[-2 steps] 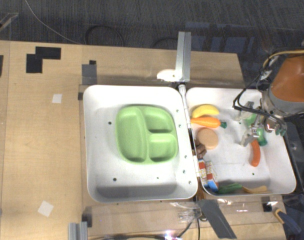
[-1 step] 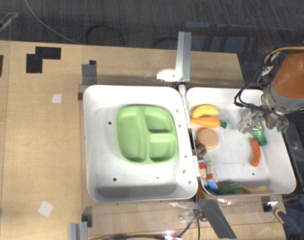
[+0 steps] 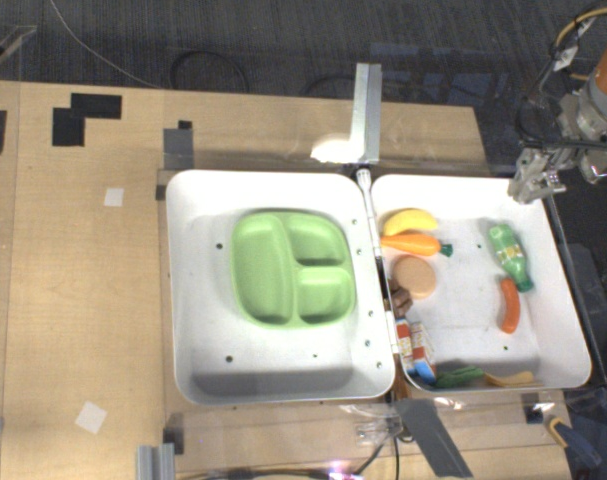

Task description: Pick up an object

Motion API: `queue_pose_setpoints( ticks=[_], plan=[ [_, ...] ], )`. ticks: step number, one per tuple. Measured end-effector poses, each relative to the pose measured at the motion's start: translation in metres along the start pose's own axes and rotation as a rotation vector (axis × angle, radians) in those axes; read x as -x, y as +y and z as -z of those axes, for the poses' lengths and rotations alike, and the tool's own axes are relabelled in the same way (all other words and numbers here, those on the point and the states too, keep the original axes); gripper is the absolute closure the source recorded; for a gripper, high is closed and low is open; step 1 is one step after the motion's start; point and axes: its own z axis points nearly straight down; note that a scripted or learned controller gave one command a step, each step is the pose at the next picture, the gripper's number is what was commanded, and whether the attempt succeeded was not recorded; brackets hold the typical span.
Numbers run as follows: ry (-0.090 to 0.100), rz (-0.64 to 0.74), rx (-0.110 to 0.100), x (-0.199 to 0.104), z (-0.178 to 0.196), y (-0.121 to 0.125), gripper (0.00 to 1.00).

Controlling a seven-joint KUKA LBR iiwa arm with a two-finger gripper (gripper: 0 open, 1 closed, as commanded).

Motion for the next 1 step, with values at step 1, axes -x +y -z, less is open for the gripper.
queue_pose_setpoints(
  ticks=[1],
  plan=[
    [0.007, 0.433, 0.008, 0.0157, -0.0541, 0.0065, 1.00]
  ],
)
